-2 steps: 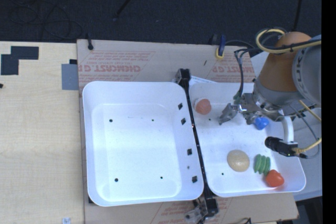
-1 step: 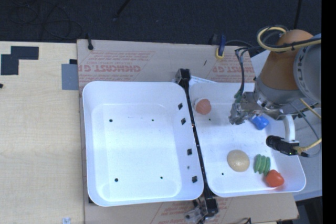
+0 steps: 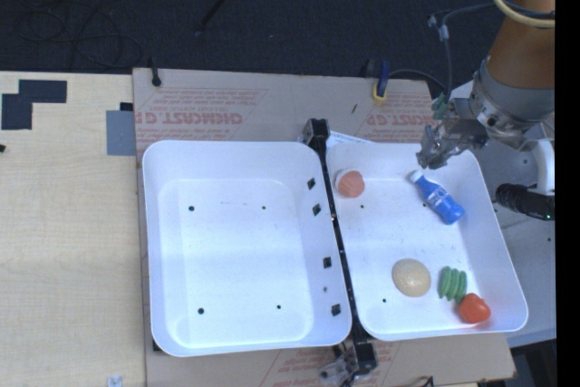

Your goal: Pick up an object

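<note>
Blue bottle (image 3: 440, 200) is the likeliest object for the pick. It lies in the right bin (image 3: 507, 281), near that bin's far right corner, on its side, with its long axis running on a slant from its white-capped end, farther from the camera, to its blue base, nearer the camera and further right.

The gripper (image 3: 433, 149) hangs over the far right corner of the right bin, just above and slightly left of the bottle's capped end. The bottle thus lies just below the gripper in the view, toward the camera and a shade to the right. From this slanted angle it cannot be told whether the tool is spread or closed, and nothing is seen held in it. Whether it touches the bottle cannot be settled either.

Judgement: the coming move turns on a short shift toward the bottle's middle and a closing across its narrow width, at right angles to the slanted axis.

Contents of the right bin, placed from the bottle: a pink ball (image 3: 351, 184) well to the left; a cream egg-shaped object (image 3: 411, 276) toward the camera; a green ridged object (image 3: 451, 283) and a red object (image 3: 473, 309) near the front right corner.

The left bin (image 3: 163, 195) sits beside it on the counter (image 3: 63, 222).
</note>
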You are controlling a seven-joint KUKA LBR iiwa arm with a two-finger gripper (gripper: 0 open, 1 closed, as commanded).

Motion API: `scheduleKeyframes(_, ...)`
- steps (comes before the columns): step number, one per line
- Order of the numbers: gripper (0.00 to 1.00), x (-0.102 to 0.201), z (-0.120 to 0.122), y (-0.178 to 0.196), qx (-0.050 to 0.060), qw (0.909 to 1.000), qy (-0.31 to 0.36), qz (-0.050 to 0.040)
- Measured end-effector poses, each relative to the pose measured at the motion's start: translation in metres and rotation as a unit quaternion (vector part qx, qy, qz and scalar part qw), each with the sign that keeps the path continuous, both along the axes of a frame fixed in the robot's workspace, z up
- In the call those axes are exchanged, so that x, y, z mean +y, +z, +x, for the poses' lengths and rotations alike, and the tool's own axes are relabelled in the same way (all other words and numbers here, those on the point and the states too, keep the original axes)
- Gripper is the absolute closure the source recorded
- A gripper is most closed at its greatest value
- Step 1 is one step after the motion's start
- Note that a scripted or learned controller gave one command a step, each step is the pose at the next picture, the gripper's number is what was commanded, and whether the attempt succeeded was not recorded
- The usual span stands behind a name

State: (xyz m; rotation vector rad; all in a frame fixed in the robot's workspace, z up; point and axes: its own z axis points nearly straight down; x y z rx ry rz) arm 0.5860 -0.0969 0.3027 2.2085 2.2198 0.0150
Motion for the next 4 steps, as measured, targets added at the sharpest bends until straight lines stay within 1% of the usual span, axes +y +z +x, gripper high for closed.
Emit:
scheduleKeyframes(1,1.0,0.059,-0.059,-0.061,0.013,0.9999,-0.001,0.0019)
scheduleKeyframes(2,1.0,0.158,-0.05,0.024,0.005,1.0,0.003,0.0019)
scheduleKeyframes(3,1.0,0.152,-0.05,0.029,0.01,0.9999,0.0,-0.0002)
scheduleKeyframes(4,1.0,0.152,-0.05,0.038,0.012,0.9999,0.003,-0.0006)
